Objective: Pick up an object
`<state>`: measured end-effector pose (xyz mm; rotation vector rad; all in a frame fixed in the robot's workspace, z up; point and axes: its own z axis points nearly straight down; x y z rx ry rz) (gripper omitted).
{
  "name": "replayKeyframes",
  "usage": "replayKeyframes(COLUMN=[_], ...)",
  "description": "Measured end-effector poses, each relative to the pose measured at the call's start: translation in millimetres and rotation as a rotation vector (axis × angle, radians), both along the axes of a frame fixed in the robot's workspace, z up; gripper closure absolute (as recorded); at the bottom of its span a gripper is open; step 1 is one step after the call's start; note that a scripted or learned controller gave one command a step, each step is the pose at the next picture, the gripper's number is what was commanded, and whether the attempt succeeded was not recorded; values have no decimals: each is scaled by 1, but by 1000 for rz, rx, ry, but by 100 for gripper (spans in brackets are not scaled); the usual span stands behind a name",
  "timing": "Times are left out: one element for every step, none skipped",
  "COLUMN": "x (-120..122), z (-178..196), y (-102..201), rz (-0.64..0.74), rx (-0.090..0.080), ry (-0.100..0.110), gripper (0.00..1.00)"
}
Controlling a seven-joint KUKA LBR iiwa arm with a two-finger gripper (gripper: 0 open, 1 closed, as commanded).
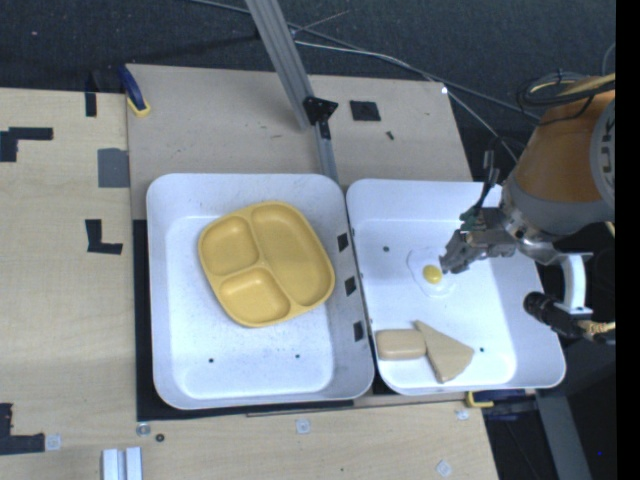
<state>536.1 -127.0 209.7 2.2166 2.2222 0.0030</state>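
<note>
A pale wooden table point(250, 118) is carrying two shallow white bins sitting side by side and touching along their inner walls. The left bin point(175, 298) is lying toward the table's middle, the right bin point(520, 363) toward its right edge. Dark tape patches point(365, 111) are sticking near the far edge, and more near the left.

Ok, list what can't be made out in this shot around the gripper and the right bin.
- Gripper: small and dark in the camera view, so its state and any contact with the small yellow object beside its tip can't be judged.
- Small yellow object: too small to identify.
- Two tan pieces in the right bin: touching or overlapping; blur hides which.
- Arm: cut off by the right edge.
</note>
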Motion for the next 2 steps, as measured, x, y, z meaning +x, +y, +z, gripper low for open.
replayKeyframes(x=[1, 6], z=[36, 33], y=[0, 55], rz=[-1, 4], rx=[0, 2], ry=[1, 4], gripper=[100, 100])
